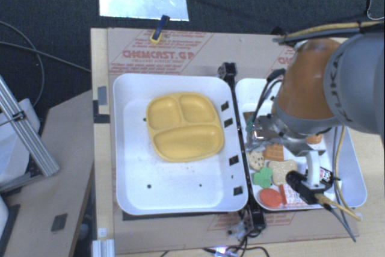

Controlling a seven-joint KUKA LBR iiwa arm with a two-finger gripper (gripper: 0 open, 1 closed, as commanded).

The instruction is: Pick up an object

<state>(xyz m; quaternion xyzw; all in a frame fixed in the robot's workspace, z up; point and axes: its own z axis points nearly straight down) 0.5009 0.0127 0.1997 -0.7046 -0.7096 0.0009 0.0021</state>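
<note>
While my claw [283, 144] hangs low over the right bin [355, 183], jaw state untellable; small food pieces [271, 174] lie just below it, toward the bin's near left corner.

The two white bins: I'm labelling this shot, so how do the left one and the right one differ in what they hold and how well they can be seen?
The left bin holds one large yellow divided plate; the right bin holds several small pieces, among them a green piece and a red piece. The left bin is in open view; the right bin is largely covered by the arm. Both are shallow and white.
</note>
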